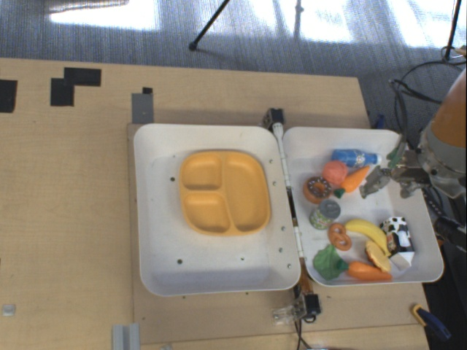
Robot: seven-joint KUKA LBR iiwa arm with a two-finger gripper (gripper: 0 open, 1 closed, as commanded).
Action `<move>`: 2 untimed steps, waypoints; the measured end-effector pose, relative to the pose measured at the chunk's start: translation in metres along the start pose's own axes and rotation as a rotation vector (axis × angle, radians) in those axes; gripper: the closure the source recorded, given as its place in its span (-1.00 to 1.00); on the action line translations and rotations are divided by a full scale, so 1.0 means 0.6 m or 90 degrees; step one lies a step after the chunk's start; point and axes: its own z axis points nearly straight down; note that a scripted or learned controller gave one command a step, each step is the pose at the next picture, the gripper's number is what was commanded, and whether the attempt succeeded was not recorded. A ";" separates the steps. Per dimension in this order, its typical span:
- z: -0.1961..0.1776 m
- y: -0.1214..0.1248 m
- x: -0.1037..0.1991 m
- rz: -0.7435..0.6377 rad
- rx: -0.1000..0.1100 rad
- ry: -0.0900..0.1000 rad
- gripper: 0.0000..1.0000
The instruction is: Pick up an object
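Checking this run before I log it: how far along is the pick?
Done: the arm has reached over the right bin, with the gripper beside the carrot. In hand: nothing shows between its fingers. Left: the grasp and the lift. The blue bottle, banana, can and the other toys lie in that bin, and the yellow tray sits in the left bin.

No lettering, brand or number can be read anywhere on the bench. The small blue plastic bottle (354, 157) in the right-hand white bin (430, 268) carries a pale label too blurred to make out, and the black-and-white cow-patterned carton (398, 235) shows no legible print.
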 end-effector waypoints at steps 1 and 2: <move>0.132 0.142 -0.035 -0.068 0.001 0.000 -1.00; 0.248 0.171 -0.051 -0.277 -0.007 -0.006 -1.00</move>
